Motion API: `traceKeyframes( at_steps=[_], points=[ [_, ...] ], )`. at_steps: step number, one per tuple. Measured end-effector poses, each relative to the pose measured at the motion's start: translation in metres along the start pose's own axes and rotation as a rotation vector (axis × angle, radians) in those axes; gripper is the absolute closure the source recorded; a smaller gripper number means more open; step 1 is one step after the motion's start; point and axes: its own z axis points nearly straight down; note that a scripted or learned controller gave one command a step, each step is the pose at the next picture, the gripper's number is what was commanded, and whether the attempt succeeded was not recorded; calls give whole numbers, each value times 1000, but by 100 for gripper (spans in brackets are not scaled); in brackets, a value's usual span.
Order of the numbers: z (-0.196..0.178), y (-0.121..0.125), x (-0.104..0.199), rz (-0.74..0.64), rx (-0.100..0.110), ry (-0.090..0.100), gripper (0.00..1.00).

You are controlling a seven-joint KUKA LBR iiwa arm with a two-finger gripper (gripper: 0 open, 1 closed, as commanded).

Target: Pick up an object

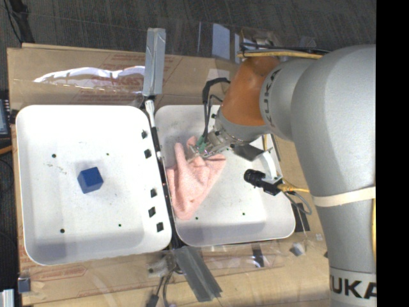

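Arm [319,126] bent over right bin [268,226] | claw [203,148] touching pink cloth [192,178]

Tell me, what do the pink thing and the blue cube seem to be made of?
The pink cloth looks like soft fabric, matte: it lies crumpled in folds. The blue cube looks rigid, perhaps foam or plastic, with sharp edges and a dull finish; the picture leaves this open.

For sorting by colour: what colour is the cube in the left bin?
Blue; the cube shows clearly in the camera view.
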Motion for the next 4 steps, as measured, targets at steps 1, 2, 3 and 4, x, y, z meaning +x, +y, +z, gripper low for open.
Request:
traceKeyframes(
  at_steps=[1,2,3,4],
  points=[
    [-1,41,-19,-41,-2,-1,0],
    [0,42,-9,-112,1,1,0],
    [0,42,-9,-112,1,0,0],
    [0,42,-9,-113,1,0,0]
  ],
)
